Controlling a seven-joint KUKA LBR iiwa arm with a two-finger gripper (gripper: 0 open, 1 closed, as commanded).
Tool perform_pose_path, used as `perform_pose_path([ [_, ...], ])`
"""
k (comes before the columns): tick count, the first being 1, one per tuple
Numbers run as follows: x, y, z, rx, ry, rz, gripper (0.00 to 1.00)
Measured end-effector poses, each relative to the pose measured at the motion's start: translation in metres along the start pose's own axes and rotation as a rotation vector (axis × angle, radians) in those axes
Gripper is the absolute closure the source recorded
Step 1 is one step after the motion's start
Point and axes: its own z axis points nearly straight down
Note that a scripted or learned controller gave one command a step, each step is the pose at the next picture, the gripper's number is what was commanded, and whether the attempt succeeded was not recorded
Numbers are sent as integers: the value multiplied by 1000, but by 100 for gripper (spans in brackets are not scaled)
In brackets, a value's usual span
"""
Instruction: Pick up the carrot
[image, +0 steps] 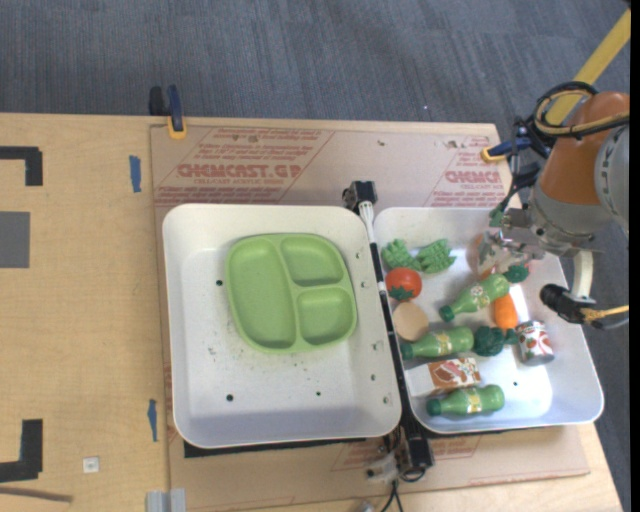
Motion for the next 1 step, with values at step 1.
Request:
perform_pose_path([
  [1,13,1,1,8,23,-9,0],
])
